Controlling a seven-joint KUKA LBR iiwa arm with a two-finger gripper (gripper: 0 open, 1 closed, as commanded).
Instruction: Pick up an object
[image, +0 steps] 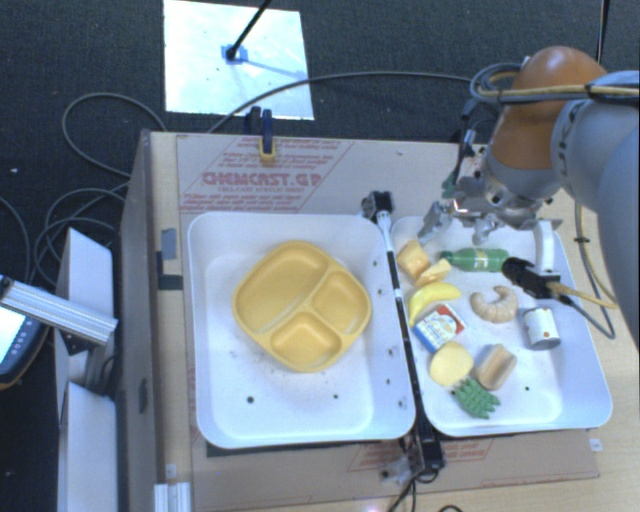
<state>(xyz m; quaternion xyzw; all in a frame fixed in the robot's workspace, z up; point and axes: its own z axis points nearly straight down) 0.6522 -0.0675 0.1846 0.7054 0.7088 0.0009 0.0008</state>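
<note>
In the right bin (585, 395), a scatter of small toy foods, any one a fair candidate for the pick. Closest to the tool (470, 215): a green bottle (475, 260), lying on its side just below it, so judged the likeliest target. Beside the bottle, toward the divider, two yellow wedges (417, 263) touching each other; below them a banana (435, 297) and a small carton (438, 327) printed in red, blue and white, its lettering too small to read. Further out, a pale shrimp-like piece (495, 303), a silver can (540, 327) on its side, a yellow round (450, 363), a tan loaf-shaped block (495, 365) and a green spiky piece (477, 400) near the front wall. Spread loosely rather than stacked, probably so that each can be gripped alone, though the wedges, banana and carton crowd together and would be harder to separate.

Above the far end of that bin, the tool hanging from the grey arm with its orange band (545, 85), poised over the things and carrying nothing visible. Cannot tell whether open or closed: too much clutter and blur around it.

In the left bin (230, 405), only a yellow divided plate (302, 305), well apart from the tool.

Under both bins on the bench, a cardboard sheet (330, 160) stamped in red, "CHEMCAST GP" legible, the smaller lines not. At its far edge, a blue and yellow clamp (264, 135), seemingly pinning the sheet in place.
</note>
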